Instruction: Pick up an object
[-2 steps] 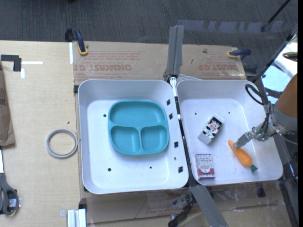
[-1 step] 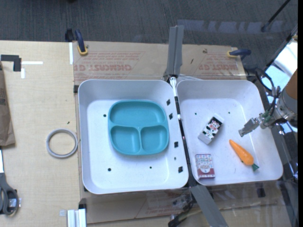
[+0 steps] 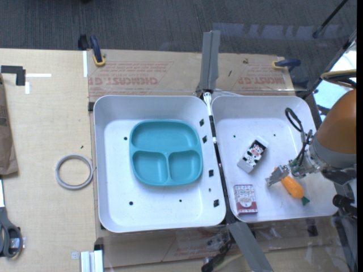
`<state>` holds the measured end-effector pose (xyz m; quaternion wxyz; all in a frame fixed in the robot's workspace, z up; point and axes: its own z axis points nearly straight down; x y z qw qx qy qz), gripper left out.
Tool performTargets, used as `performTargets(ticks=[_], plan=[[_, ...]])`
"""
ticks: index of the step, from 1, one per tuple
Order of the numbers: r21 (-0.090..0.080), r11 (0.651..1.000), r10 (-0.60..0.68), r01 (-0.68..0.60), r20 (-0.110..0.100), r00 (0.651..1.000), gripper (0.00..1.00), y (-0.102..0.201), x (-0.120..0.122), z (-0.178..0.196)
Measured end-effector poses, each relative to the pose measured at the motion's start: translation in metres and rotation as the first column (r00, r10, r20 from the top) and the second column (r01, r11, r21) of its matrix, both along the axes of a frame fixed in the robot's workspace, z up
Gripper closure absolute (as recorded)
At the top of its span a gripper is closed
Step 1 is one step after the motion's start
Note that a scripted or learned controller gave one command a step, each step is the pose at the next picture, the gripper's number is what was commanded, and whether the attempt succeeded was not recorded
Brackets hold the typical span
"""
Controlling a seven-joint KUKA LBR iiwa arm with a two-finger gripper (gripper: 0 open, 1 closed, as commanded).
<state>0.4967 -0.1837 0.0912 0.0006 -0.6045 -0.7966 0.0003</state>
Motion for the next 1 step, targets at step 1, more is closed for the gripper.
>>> performTargets(ticks=[1], plan=[[0.001, 1.000, -0.003, 0.003, 0.000, 1.000, 1.00, -0.0009, 0.0003, 0.0089]])
